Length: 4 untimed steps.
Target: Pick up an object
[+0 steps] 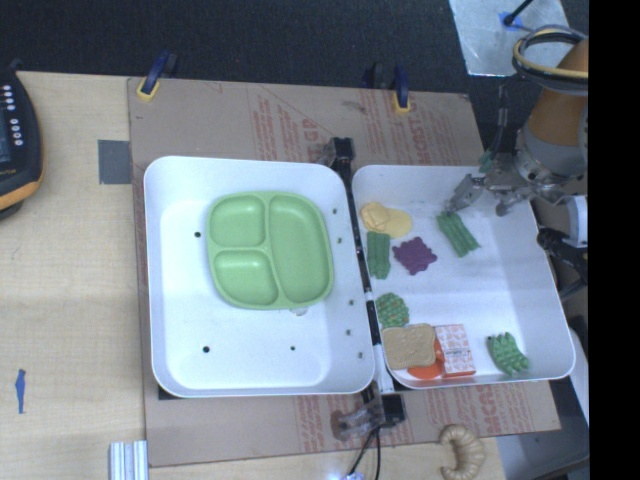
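One grey arm [545, 118] reaches in over the right bin [520, 288] at its far right corner, gripper [490, 193] low, fingers spread and pinching nothing. Just beside them, a green ridged piece [458, 233] lies near the bin's far edge.

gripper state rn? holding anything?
Gripper: above the right bin's far edge, near the green strip. Nothing seen in it; open or closed cannot be told.
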{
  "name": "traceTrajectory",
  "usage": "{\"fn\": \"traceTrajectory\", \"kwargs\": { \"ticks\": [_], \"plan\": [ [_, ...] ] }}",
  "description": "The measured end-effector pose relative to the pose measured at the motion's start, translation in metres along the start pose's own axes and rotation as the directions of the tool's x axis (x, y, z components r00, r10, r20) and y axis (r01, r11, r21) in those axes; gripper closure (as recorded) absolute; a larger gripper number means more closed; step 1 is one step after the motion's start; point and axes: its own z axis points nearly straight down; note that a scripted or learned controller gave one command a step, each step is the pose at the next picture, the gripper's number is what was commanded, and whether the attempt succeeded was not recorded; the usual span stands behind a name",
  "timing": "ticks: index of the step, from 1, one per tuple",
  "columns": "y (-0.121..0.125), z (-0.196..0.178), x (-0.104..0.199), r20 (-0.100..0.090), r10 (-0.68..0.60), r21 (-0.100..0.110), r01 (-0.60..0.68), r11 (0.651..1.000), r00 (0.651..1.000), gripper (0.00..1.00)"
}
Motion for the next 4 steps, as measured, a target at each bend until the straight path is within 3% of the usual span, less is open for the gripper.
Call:
{"fn": "traceTrajectory", "kwargs": {
  "ticks": [1, 2, 3, 4],
  "plan": [
    [-0.026, 0.026, 0.012, -0.002, 0.009, 0.004, -0.009, 1.000, 1.000, 0.00],
    [-0.025, 0.013, 0.010, 0.001, 0.007, 0.001, -0.007, 1.000, 1.000, 1.00],
    [-0.098, -0.062, 0.016, -0.001, 0.010, -0.002, -0.010, 1.000, 1.000, 1.00],
    [-0.031, -0.096, 0.081, -0.001, 0.000, -0.009, 0.000, 1.000, 1.000, 1.00]
  ]
}}
